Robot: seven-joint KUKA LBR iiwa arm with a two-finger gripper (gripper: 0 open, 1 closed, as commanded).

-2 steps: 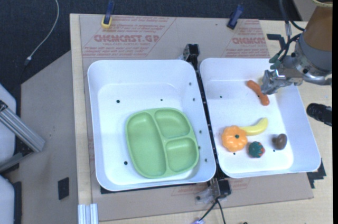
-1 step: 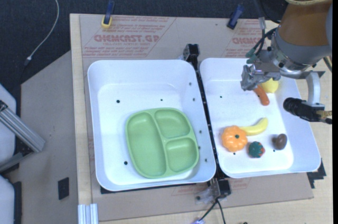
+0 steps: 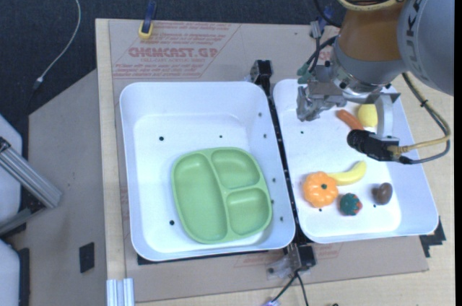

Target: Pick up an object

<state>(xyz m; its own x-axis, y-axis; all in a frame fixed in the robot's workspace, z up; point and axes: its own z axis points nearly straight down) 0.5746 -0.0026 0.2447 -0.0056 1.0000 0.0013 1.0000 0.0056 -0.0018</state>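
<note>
Nearest, a green divided plate [image 3: 219,193] fills the left bin [image 3: 137,110] — toy pumpkin [image 3: 320,190], banana [image 3: 348,173] and carrot [image 3: 351,119] lie unlifted in the right bin [image 3: 411,214], gripper [image 3: 312,108] hovering above — its jaws' state unreadable.

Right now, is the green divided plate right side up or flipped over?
Right side up. The green divided plate lies flat in the left bin, its three hollow compartments facing upward.
</note>
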